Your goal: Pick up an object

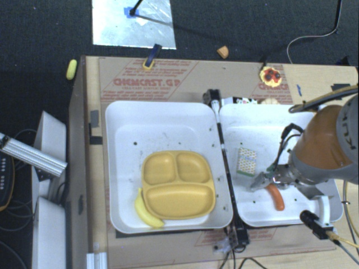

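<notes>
High fixed camera, slanting down, both bins (168, 114)

Dark carpet floor (45, 38) spreads beyond the desk (168, 77), which wears printed brown cardboard. A shiny metal sheet (133, 15) lies on the floor, far up-left of the jaws. White cable (314, 36) curls above them. Even light throughout.

We see two bins side by side on the bench, the left bin (120, 150) touching the right bin (247, 122) along their shared edge. In the left bin a divided tray (178, 184) sits toward the near edge, with a banana (147, 212) against its near-left corner. In the right bin a small packet (247, 160) lies near the left edge; a sausage-shaped piece (275, 197) lies nearer the front edge, just beside the gripper (261, 180).
</notes>
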Motion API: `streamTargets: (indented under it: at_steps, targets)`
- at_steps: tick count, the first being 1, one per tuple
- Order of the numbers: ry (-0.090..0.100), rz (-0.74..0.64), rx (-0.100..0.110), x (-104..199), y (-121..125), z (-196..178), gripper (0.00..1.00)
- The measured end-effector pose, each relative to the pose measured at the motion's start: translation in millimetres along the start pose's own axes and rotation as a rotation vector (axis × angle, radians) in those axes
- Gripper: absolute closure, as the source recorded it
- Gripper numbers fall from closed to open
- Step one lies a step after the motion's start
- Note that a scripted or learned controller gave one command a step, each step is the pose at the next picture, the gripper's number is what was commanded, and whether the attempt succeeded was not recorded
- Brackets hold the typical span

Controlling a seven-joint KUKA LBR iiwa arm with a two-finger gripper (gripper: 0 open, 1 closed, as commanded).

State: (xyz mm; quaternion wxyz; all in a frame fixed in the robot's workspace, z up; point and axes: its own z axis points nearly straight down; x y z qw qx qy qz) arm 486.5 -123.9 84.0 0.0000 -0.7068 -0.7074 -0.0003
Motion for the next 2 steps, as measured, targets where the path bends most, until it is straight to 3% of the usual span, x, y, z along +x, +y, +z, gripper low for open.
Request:
streamTargets:
  at_steps: [1,2]
  targets:
    - [0.001,-0.001,-0.004,0,2,-11,1.0]
    - [0.0,-0.002,-0.003,54,51,-101,1.0]
